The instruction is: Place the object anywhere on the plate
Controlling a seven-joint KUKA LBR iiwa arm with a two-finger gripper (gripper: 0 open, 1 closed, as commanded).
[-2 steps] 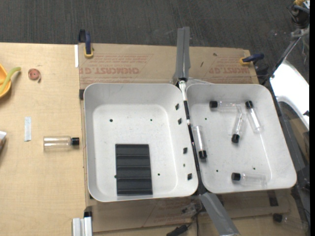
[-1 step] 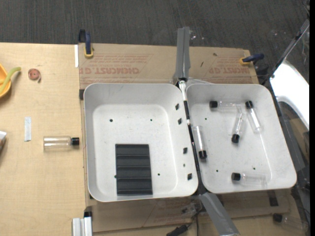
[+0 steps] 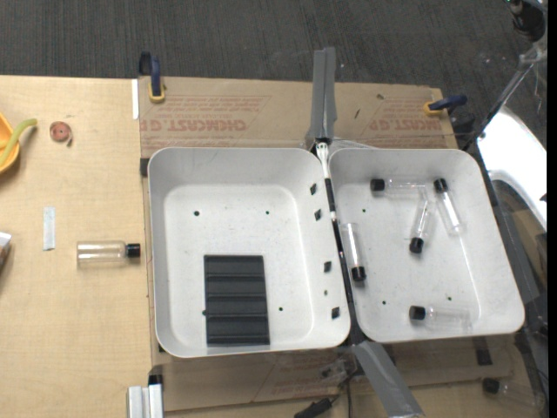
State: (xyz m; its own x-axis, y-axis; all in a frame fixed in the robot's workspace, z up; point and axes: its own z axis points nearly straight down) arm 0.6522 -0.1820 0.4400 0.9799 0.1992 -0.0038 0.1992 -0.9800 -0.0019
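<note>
A black ribbed rectangular plate (image 3: 235, 300) lies flat in the front middle of the left bin (image 3: 228, 200). Several clear vials with black caps lie loose in the right bin (image 3: 383, 290). One vial (image 3: 399, 185) lies at the back. Two more, a vial (image 3: 449, 205) and a vial (image 3: 421, 225), cross near it. A long vial (image 3: 352, 249) rests along the left wall, and a vial (image 3: 441, 317) lies near the front edge.
On the wooden bench to the left lie another clear vial (image 3: 103, 252), a small white strip (image 3: 49, 229), a pink disc (image 3: 59, 131) and a yellow object (image 3: 9, 144). Clamps (image 3: 152, 75) hold the cardboard behind the bins. A metal bar (image 3: 323, 94) runs between the bins.
</note>
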